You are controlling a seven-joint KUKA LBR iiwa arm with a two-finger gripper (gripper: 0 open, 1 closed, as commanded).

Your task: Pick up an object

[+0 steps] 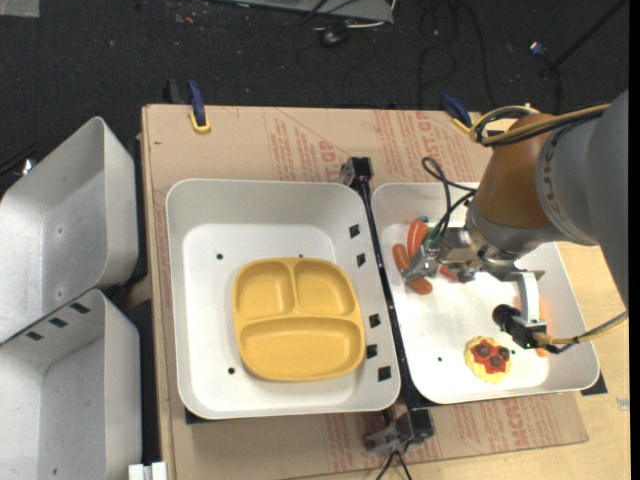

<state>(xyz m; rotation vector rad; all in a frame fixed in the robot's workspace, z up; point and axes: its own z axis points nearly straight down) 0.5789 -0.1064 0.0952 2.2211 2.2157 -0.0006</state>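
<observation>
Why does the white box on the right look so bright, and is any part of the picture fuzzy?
In the camera view, strong light from above washes out the right bin, so its floor looks nearly blank white; the yellow tray shows soft shine; the arm is slightly blurred at its edges, and the floor beyond the bench is dark.

Tray in left bin

Grey arm with orange band and black cables.
</observation>
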